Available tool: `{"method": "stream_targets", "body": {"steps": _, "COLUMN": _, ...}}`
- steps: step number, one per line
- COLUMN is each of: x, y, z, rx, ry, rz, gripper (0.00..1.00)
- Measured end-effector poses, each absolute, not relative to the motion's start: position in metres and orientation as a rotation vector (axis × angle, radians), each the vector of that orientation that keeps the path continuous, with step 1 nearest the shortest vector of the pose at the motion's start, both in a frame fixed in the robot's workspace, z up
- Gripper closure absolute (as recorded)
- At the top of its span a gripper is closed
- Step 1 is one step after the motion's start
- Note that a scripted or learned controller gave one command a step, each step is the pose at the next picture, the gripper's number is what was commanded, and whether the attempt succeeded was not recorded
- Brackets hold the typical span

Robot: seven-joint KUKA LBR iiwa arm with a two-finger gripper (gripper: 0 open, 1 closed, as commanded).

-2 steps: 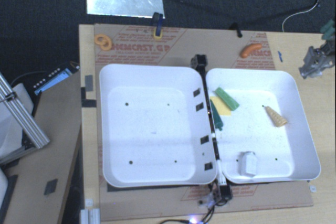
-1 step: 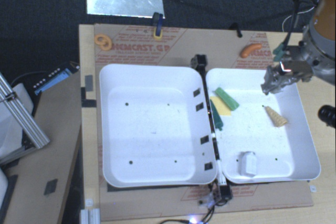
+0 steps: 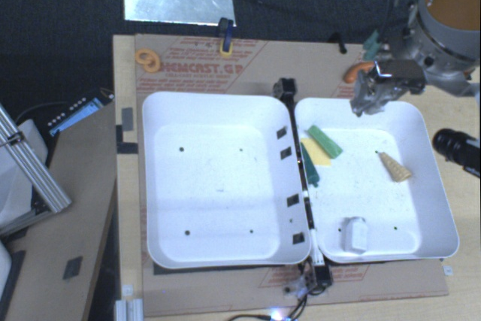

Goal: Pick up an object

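Two white bins side by side, and we see the arm (image 3: 451,11) reaching in from the right.

We find the gripper (image 3: 368,103) above the far rim of the right bin (image 3: 436,214); we cannot tell how its jaws stand. In that bin lie a green block (image 3: 325,140) on a yellow piece (image 3: 319,154), a tan cone (image 3: 394,166) and a white object (image 3: 354,234). The left bin (image 3: 161,237) sits beside it.

Two white bins (image 3: 218,105) (side by side), four small objects (image 3: 325,140).
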State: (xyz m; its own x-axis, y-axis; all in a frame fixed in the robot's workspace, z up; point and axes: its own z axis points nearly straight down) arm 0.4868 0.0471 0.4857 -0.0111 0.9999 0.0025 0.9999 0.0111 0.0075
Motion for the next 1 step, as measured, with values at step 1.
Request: {"method": "stream_targets", "body": {"steps": 1, "x": 0.4866, "y": 0.072, "z": 0.5041, "rx": 2.213, "ry": 2.227, "rz": 0.005, "gripper": 1.0}}
